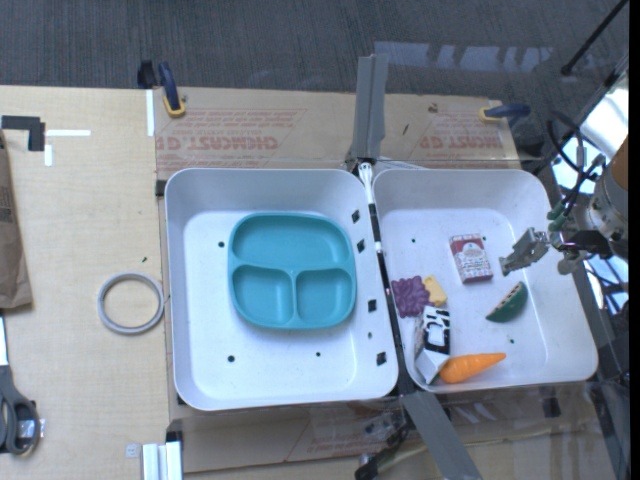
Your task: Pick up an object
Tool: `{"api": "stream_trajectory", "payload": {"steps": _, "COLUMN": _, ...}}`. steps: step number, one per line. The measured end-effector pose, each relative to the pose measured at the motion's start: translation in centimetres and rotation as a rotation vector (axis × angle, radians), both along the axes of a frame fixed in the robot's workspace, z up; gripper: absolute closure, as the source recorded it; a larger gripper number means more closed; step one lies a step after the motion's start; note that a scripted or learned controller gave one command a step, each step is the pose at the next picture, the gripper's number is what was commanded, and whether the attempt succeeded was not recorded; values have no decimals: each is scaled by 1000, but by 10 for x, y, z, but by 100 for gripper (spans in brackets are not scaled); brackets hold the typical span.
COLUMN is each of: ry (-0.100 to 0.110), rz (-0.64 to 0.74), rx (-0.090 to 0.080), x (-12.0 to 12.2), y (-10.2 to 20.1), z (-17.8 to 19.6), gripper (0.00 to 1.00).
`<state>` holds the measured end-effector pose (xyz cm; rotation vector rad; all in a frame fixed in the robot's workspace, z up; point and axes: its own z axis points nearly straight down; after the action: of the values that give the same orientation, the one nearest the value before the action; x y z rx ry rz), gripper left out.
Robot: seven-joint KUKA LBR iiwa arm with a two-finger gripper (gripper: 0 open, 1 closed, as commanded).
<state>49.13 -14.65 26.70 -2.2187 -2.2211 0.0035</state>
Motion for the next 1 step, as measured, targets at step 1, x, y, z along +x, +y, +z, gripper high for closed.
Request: {"api": "stream_trajectory", "payload": {"steps": 1, "ry": 1, "rz": -257, "rx": 0, "x": 41, "y": 1, "z": -103, "gripper": 0}}
